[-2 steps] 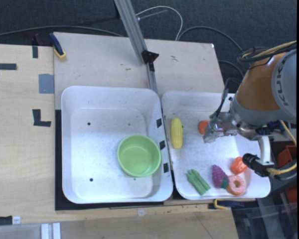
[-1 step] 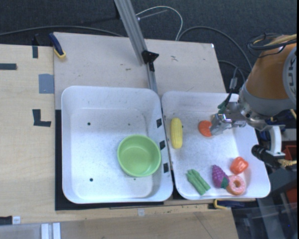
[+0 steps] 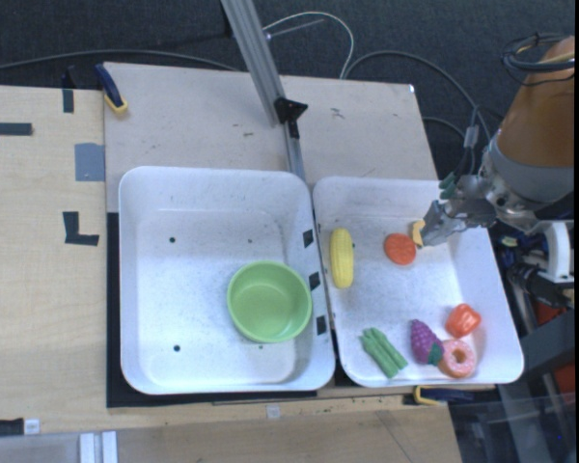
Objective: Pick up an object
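camera view: gripper point(image 3: 434, 228) hangs over the right bin point(image 3: 482, 287), upper right part. orange round fruit point(image 3: 399, 249) lies just left of and slightly below the tip, close beside it, round so no long axis. jaw state cannot tell. corn point(image 3: 342, 257) sits further left.

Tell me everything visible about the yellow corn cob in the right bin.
The corn cob is a small yellow toy that looks like plastic, with a slightly bumpy surface. It lies flat and whole on the floor of the right bin, its long axis running roughly up and down in the camera view, close to the bin's left wall. Nothing touches it; the orange round toy sits apart to its right.
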Motion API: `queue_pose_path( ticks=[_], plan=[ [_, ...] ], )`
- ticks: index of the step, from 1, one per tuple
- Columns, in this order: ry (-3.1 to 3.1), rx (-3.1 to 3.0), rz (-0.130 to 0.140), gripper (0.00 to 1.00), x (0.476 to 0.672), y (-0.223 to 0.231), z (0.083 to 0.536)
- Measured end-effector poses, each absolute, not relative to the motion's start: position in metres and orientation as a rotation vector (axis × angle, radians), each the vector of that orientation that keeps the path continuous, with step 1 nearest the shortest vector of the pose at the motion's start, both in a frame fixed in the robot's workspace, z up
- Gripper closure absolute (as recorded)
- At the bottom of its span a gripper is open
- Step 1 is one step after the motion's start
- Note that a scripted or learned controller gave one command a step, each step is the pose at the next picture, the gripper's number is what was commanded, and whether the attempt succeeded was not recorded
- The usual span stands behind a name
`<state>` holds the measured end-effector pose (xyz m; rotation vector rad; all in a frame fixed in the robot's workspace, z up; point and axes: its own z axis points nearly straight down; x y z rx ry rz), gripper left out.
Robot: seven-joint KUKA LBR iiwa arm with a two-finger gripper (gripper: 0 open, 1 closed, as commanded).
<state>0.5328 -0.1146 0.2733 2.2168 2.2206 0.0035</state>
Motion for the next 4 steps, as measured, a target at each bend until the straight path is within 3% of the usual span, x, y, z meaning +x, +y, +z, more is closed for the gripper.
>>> queue_pose_path(
  ticks=[3,4],
  plan=[
    [2.229,2.217,-0.003,1.00,0.575,0.034,0.237],
    [2.231,2.214,0.002,1.00,0.600,0.092,0.239]
  ],
)
